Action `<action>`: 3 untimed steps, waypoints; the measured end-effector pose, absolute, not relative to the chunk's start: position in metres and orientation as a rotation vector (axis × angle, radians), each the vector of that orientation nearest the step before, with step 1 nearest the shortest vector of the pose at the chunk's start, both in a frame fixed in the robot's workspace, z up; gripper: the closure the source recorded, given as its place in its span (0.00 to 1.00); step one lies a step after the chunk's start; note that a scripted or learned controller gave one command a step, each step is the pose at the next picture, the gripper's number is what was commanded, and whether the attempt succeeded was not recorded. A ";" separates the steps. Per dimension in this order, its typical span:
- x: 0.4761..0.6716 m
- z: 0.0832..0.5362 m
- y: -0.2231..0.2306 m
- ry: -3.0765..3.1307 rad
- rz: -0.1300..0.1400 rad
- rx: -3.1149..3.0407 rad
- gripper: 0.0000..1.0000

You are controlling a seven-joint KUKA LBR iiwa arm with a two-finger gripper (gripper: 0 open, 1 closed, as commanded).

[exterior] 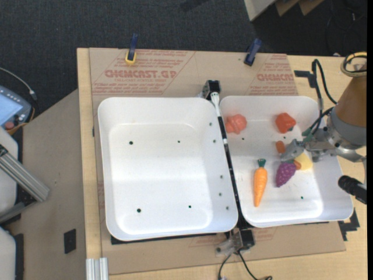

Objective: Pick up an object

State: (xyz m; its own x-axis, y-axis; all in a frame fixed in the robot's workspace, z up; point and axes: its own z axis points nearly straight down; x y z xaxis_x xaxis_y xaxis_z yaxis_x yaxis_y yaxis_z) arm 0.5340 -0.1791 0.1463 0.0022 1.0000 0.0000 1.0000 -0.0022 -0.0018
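Observation:
All the objects lie in the right bin (309, 210). A carrot (260, 181) with a green top sits near the middle, and a purple bunch of grapes (284, 173) is just to its right. At the back are a pink lump (236, 123) and an orange-red piece (285, 122). My gripper (295, 149) hangs low over the bin's right half, just above the grapes. A small orange piece (281, 147) lies at its left side, and a yellow piece (305, 164) pokes out below it. Nothing shows as held.
The left bin (116, 174) stands beside the right one, their rims meeting along a black strip (226, 156). The arm (352, 112) comes in over the right bin's right rim. Blue clamps (253, 51) hold the cardboard base at the back.

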 end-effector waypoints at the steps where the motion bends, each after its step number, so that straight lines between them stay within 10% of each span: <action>1: 0.534 0.160 -0.177 -2.222 -0.001 -2.224 1.00; 2: 0.577 0.186 -0.082 -2.236 -0.010 -2.211 1.00; 3: 0.579 0.307 -0.007 -2.235 -0.013 -2.218 1.00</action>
State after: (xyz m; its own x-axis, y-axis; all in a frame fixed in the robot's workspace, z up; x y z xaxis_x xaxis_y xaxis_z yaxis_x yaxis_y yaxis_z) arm 0.5788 -0.0066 0.3071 -0.0076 1.0000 0.0007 0.9999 0.0076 0.0110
